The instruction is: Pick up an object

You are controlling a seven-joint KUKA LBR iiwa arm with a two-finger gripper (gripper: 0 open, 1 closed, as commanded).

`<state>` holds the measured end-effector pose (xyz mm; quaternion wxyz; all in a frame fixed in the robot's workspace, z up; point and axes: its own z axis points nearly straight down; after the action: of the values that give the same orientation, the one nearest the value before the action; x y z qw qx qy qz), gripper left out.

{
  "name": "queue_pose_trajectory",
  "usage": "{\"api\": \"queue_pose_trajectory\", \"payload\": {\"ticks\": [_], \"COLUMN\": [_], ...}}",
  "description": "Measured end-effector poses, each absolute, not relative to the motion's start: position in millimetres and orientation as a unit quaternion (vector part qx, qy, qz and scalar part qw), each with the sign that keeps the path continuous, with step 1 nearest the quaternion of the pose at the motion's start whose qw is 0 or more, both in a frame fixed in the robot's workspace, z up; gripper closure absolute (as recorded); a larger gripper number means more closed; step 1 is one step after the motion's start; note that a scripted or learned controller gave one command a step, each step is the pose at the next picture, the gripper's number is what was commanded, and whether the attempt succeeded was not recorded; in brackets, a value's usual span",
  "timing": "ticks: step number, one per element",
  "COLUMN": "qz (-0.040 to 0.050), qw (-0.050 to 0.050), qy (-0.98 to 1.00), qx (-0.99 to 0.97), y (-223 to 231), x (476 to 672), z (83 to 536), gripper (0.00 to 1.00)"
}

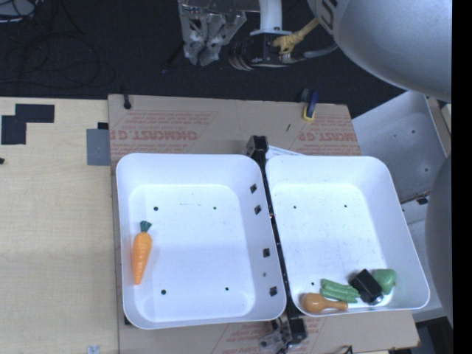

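Above the surface, behind both bins, the pincer (210,39) hangs with nothing in it; its spread I cannot tell. The carrot (141,252) lies against the left bin's (184,169) wall, so a descent risks clipping the rim

My arm comes in from the far right, its grey bulk in the corner. My gripper (209,41) hangs at the far edge, fingers down, close together, holding nothing.

A toy carrot (141,252) is seen at the left bin's (188,169) left wall; the gripper (209,49) is raised beyond the bins' far edge.
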<state>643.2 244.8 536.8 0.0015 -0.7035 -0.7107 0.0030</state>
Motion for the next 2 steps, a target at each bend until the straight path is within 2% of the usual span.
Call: {"api": "queue_pose_trajectory", "payload": {"ticks": [1,2], "qz": [0.0031,0.0032], "qw": [0.002,0.000], "qy": [-0.711,-0.704], "qx": [-0.703,-0.711], "y": [245,133], "x": [643.2,644.3], "z": [537,538], "gripper": [1.00,1.00]}}
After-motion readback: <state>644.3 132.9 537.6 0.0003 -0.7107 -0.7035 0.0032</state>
